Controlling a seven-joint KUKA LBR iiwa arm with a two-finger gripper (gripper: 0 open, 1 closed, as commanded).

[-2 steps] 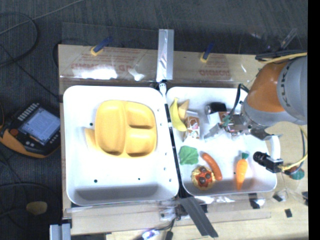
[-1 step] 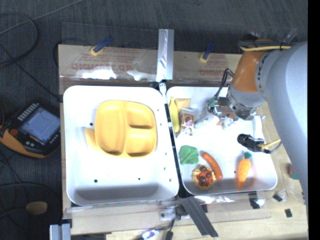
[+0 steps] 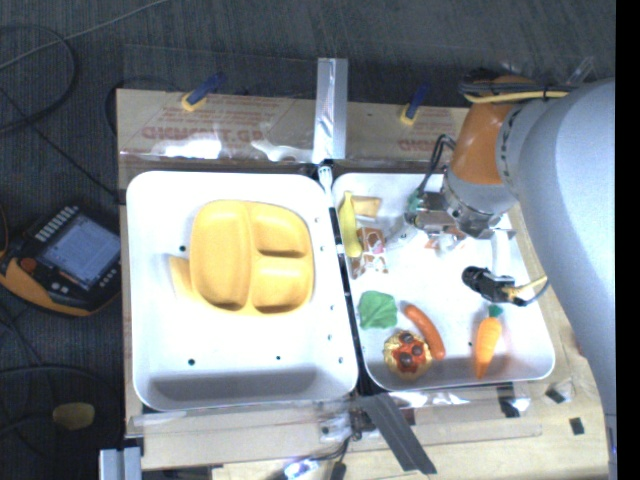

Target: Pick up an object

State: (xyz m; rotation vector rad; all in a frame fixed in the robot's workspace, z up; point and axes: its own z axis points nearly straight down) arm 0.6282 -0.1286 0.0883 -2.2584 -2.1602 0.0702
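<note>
Nothing is picked up yet: the carrot (image 3: 486, 342), sausage (image 3: 424, 330), green piece (image 3: 377, 309) and banana (image 3: 348, 226) all lie in the right bin (image 3: 535, 363). The gripper (image 3: 440, 218) hangs over that bin's far end; its state I cannot tell. Grasp and lift remain.

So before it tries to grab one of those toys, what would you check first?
1. Gripper is over the right bin: ok.
2. Something already in its grasp: cannot tell, the wrist hides it.
3. Targets within the bin, such as the carrot, sausage and green leaf: ok.
4. Carrot lies apart from its neighbours: ok.
5. Banana lies against the bin wall, awkward to grasp: not ok.
6. Yellow tray lies in the left bin, out of the way: ok.
</note>
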